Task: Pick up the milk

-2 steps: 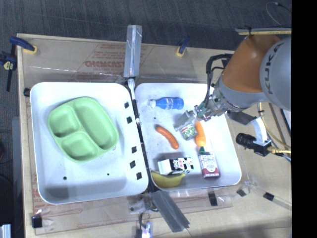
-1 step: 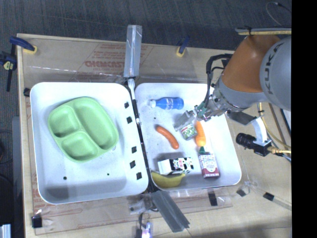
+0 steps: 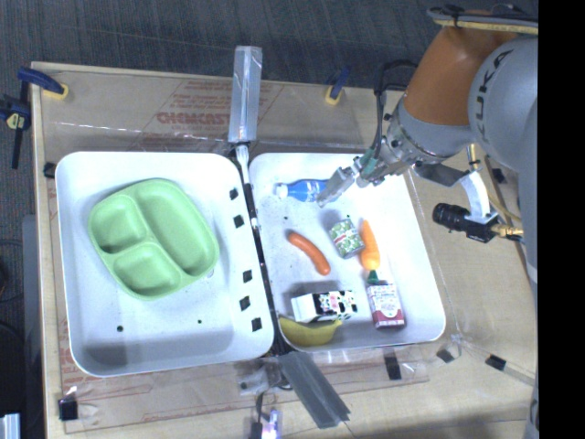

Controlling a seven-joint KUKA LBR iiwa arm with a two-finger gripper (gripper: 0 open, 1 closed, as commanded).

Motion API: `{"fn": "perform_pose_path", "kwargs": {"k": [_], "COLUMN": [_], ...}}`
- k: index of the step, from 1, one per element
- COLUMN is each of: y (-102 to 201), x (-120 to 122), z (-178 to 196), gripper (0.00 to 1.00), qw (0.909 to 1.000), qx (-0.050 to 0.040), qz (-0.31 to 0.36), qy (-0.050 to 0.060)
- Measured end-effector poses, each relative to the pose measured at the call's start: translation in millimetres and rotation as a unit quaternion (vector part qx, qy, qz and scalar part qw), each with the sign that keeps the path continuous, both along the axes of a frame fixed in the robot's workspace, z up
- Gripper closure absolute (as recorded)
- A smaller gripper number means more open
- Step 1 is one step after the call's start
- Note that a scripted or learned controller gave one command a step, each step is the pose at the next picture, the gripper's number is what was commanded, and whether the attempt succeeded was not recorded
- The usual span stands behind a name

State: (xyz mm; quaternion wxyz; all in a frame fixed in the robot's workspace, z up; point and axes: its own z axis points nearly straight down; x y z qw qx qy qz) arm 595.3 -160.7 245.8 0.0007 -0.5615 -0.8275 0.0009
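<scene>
In the near part of the right bin (image 3: 422, 273), close to its front wall, the milk (image 3: 324, 305) lies on its side: a small carton with a black-and-white cow-patch print. Its long axis runs roughly left to right across the view, parallel to the bin's front edge, and which end is the top cannot be told at this size. Just in front of it, touching or nearly so, a yellow banana (image 3: 309, 331) curves along the front wall. Just beside the carton's right end stands a small red carton (image 3: 386, 305) with a white cap end, its length running front to back. Farther back lie an orange-red sausage (image 3: 310, 251) set on a slant, a green-patterned can (image 3: 345, 237) and, beside the can, an orange carrot (image 3: 369, 246) pointing front to back. At the bin's far side a clear water bottle (image 3: 302, 190) with a blue label lies left to right.

The gripper (image 3: 340, 186) hovers over the far part of this bin, right by the bottle's right end and well apart from the milk. Whether it is open or closed cannot be told, and nothing can be seen held in it. The grey arm (image 3: 475, 80) with its orange band reaches in from the right.

The left bin (image 3: 73, 318) holds a green divided plate (image 3: 153, 236). Both bins sit on the table (image 3: 484, 391).
</scene>
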Motion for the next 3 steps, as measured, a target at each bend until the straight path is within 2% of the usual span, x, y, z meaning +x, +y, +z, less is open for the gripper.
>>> {"fn": "perform_pose_path", "kwargs": {"k": [1,2,3], "y": [75,15,-30], "x": [45,13,58], "z": [29,29,40], "gripper": [0.0,0.0,0.0], "qw": [0.9985,0.991,0.9923], "qx": [0.0003,0.0006,0.0002], "qz": [0.055,0.134,0.124], "qy": [-0.001,0.001,-0.001]}}
